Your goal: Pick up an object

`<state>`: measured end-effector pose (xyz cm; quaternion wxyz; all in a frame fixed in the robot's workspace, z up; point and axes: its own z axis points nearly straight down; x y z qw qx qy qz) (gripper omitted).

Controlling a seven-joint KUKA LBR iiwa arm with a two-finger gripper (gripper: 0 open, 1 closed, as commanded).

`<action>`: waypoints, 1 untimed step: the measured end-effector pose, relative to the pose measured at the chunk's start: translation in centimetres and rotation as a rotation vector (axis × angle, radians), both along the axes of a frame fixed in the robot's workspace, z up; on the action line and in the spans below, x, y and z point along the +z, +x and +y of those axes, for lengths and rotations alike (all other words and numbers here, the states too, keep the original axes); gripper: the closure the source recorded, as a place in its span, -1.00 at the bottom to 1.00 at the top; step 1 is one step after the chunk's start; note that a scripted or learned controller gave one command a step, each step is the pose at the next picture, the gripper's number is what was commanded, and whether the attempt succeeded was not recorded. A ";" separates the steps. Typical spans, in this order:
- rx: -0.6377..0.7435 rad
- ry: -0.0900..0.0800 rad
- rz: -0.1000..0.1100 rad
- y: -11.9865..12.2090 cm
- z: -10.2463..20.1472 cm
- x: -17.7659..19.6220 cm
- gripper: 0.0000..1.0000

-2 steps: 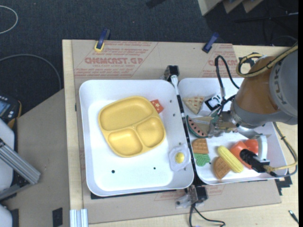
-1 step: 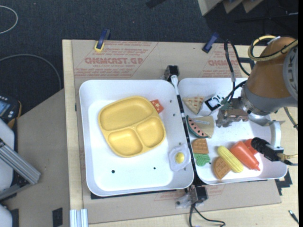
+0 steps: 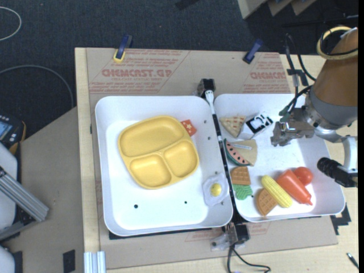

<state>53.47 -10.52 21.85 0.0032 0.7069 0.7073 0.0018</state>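
toy food (image 3: pixel 281 191), tool (image 3: pixel 282 134) tips indistinct

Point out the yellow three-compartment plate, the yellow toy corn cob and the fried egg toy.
Yellow three-compartment plate (image 3: pixel 149 139): camera view, on its large upper compartment.
Yellow toy corn cob (image 3: pixel 277 191): camera view, on the cob's middle.
Fried egg toy (image 3: pixel 215 189): camera view, on its yolk.
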 end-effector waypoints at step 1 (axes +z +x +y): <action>0.000 0.001 0.004 0.1 0.0 0.7 1.00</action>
